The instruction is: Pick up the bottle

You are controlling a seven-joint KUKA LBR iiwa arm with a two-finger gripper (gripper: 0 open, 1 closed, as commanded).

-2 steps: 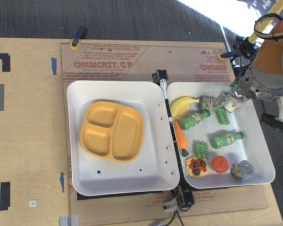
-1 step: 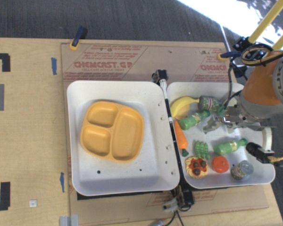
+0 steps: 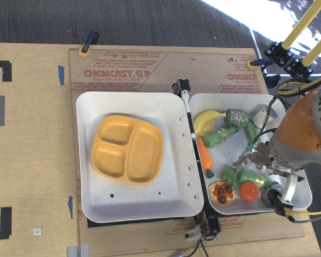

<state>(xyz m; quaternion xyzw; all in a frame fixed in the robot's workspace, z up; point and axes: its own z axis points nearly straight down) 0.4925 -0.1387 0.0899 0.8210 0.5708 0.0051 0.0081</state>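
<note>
Cardboard-covered bench (image 3: 37,143) carries two white bins. Nearest me, the right bin (image 3: 302,199) holds my gripper (image 3: 259,162), lowered among toy food; I cannot tell its opening. Farther back lies the green bottle (image 3: 220,137), beside a banana (image 3: 206,119).

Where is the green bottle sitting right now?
In the camera view, the green bottle lies tilted in the right bin, near its left side, just below the banana and right of the carrot.
</note>
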